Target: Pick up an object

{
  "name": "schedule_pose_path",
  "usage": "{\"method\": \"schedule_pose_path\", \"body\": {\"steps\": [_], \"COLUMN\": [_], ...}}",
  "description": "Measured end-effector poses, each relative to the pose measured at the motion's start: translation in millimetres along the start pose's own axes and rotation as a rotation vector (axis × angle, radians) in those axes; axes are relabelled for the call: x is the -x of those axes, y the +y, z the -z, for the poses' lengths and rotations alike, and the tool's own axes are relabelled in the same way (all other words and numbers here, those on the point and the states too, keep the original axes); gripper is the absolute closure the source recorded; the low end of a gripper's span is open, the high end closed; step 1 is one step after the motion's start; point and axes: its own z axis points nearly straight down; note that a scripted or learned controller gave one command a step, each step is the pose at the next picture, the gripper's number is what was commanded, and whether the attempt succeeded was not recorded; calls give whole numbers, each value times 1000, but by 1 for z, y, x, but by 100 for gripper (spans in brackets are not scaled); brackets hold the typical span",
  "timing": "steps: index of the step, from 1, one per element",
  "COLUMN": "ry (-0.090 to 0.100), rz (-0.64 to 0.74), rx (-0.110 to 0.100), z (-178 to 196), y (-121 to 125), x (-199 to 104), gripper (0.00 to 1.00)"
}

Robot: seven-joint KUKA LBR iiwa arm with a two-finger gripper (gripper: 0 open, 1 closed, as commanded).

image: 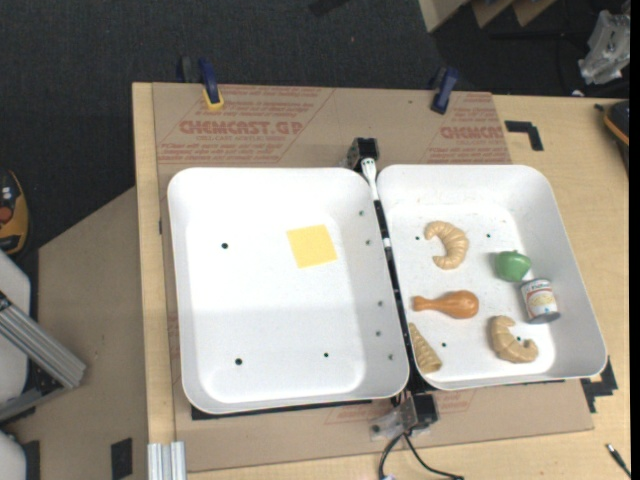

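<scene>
The right bin [530, 193] holds several small toy foods. A tan croissant [447, 242] lies near its middle, and an orange-brown drumstick [448, 305] sits below it. A green round piece [512, 265] rests by the right wall, with a small can [540, 300] just below it. A second croissant [512, 339] lies at the front right, and a tan cone-shaped piece [423, 349] leans against the front left corner. In the left bin [200, 298] a flat yellow square [312, 246] lies alone, above centre.
Both bins sit on a brown cardboard sheet [300, 118] held by two blue clamps [209, 80] at the back edge. A black clip [363, 153] joins the bins at the back, and cables [410, 438] trail from the front. Metal framing [40, 343] stands at left.
</scene>
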Motion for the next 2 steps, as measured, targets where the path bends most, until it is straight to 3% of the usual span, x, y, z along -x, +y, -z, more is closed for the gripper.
{"method": "schedule_pose_path", "body": {"steps": [1, 2], "ry": [9, 7], "rz": [3, 3], "rx": [-36, -34], "z": [-124, -225], "y": [-29, -29], "x": [-70, -136], "gripper": [100, 100]}}
